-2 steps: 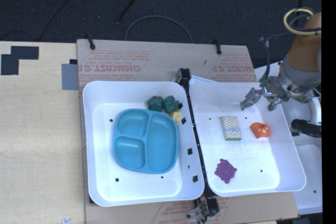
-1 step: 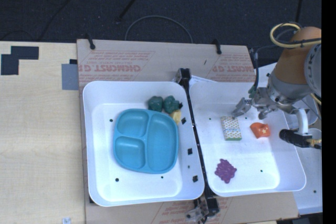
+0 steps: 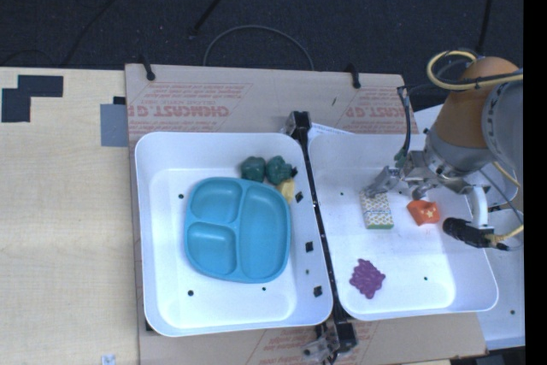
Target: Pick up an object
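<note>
The claw (image 3: 389, 181) hangs low over the right bin (image 3: 479, 295), near its far right side, its tips just above a pale speckled sponge (image 3: 377, 210); whether it is wide or narrow cannot be told. An orange piece (image 3: 423, 211) lies beside the sponge. A purple grape cluster (image 3: 367, 278) sits toward that bin's near edge. The left bin (image 3: 162, 303) holds a blue divided plate (image 3: 238, 228) and green toys (image 3: 266, 169).

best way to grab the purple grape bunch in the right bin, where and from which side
Probably straight down from above, closing across the narrower middle of the purple grape bunch. It lies flat and alone on the right bin floor, well apart from the patterned sponge block and orange piece, so the gripper has room on every side.
</note>
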`<state>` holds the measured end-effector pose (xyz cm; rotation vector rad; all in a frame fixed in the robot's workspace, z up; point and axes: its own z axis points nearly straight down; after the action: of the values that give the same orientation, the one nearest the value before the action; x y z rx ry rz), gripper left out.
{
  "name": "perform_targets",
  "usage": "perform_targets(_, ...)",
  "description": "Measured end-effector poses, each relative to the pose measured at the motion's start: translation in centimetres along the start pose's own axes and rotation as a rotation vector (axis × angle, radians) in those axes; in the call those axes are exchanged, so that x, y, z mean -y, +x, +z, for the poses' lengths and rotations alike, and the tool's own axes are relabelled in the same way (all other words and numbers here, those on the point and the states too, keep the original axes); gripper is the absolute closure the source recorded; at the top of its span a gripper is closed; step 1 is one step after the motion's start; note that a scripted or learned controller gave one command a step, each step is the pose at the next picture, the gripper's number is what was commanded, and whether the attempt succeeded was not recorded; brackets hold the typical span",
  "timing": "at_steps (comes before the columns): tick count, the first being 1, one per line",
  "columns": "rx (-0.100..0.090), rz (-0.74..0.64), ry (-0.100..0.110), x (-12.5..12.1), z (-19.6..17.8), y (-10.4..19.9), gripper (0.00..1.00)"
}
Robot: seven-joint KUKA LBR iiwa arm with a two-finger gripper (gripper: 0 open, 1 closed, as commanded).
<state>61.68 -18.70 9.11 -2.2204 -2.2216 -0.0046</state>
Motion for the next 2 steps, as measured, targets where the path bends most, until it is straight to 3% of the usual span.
perform_targets(1, -0.001, 0.0, -0.008, -0.3, -1.5, 0.0, 1.0)
perform_targets(2, 0.004, 0.0, -0.002, -0.4, -7.9, -0.1, 1.0)
